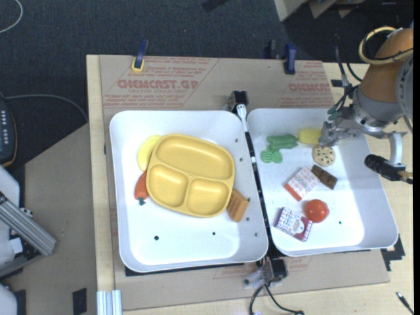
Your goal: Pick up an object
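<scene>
2 white bins [125, 176] side by side on brown board [197, 77]; blue clamps [140, 56] at far edge.

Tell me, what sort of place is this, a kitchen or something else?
Probably a robotics lab, not a kitchen: a robot arm reaches over two white bins of toy food, such as a yellow divided plate and a tomato, on a clamped board.

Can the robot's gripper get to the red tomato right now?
Probably yes. The tomato lies uncovered in the right bin, with the gripper already over that bin near the cookie. Nothing sits on top of it.
</scene>
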Robot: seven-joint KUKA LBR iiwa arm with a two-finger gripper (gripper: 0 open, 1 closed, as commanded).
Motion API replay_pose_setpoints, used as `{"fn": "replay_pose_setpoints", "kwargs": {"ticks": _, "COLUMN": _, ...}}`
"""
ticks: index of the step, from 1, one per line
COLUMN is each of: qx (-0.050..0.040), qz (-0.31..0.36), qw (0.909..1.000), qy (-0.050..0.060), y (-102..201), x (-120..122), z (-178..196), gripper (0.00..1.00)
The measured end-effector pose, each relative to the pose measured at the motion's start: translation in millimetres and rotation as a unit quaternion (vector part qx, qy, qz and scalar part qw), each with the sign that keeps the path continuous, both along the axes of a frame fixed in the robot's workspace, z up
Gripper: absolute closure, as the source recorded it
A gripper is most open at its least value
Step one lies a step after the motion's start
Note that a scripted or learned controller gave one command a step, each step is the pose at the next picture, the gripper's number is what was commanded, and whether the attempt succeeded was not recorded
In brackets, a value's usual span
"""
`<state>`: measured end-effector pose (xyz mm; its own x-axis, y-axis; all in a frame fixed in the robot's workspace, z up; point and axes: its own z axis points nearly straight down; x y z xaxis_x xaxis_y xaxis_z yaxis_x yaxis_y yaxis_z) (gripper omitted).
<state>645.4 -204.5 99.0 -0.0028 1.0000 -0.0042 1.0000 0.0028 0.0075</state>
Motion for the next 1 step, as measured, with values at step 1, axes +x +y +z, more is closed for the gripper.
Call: {"fn": "replay_pose_setpoints", "kwargs": {"ticks": 1, "qx": 0.0007, "qz": -0.001, "qw": 1.0000, "qy": 0.000, "y": 1.2, "x": 5.4, "z": 44.6, "gripper": 1.00}}
